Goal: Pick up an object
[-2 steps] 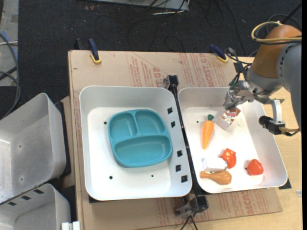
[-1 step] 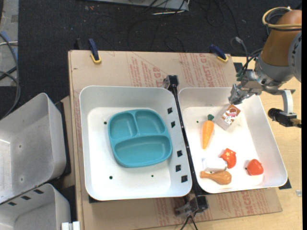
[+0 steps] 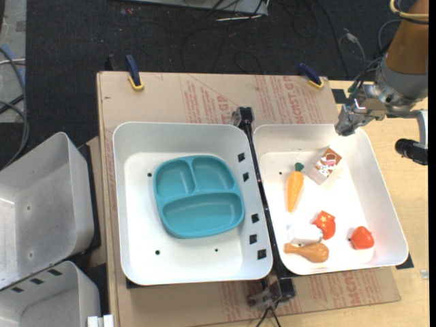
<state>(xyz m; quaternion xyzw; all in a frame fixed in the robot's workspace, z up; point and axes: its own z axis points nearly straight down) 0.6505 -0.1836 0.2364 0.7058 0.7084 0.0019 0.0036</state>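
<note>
Looking down on the bench, I judge the pick as barely begun; nothing is lifted, and every candidate lies on the floor of the right bin [image 3: 388,203]. My gripper [image 3: 345,127] sits in the upper right of the frame, over the bin's far rim, with the grey and orange arm [image 3: 409,46] running off the right edge above it; whether the fingers are parted or closed I cannot tell, since they read as one dark cluster from this angle; I see nothing between them.

Nearest the gripper, just below and to its left in the frame, is a small carton [image 3: 325,167], white and brown with a red patch, lying tilted near the bin's upper wall; I take it as the likeliest target, though that is only my guess. Left of it lies a toy carrot [image 3: 294,189], orange with a dark green top, pointing down the frame. Toward the lower right sit a red strawberry-like piece [image 3: 325,223] and a red tomato-like piece [image 3: 362,238], apart from each other. At the bottom centre of the bin lies a tan drumstick [image 3: 310,251], touching a small white object [image 3: 303,234] above it.

The left bin [image 3: 129,182] holds a teal divided plate [image 3: 198,195]; it plays no part for now.

What is left, as I see it: descend, close on one item, lift clear.
</note>
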